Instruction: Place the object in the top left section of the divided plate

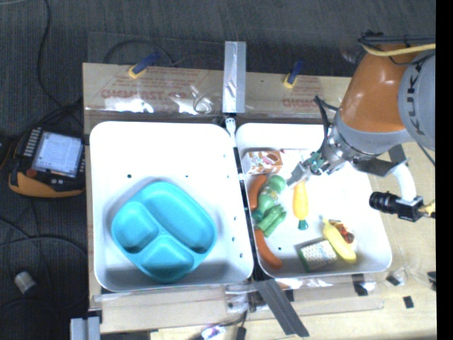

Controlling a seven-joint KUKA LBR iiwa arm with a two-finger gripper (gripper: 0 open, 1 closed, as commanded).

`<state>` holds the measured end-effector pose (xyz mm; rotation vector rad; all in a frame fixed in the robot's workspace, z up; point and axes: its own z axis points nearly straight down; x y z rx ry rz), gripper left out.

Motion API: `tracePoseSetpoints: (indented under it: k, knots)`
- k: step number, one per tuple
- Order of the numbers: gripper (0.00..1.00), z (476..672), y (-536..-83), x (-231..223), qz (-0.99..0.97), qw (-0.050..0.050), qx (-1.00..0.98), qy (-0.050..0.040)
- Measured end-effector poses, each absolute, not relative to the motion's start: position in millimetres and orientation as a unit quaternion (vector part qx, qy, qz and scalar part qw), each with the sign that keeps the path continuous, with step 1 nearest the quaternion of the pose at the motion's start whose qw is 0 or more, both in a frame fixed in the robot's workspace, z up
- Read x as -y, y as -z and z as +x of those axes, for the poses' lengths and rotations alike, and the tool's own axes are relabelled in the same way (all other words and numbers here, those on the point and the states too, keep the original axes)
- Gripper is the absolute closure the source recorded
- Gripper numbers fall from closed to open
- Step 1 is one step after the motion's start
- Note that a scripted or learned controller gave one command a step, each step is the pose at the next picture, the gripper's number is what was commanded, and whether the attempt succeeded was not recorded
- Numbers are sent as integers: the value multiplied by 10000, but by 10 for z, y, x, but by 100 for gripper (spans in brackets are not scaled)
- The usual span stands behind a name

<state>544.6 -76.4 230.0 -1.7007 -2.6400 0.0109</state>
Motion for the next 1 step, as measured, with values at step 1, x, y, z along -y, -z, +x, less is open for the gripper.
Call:
tracePoseSetpoints:
  k: [1]
  knots:
    - [100, 5963, -1791, 457, -6536, 17, 7569, -30]
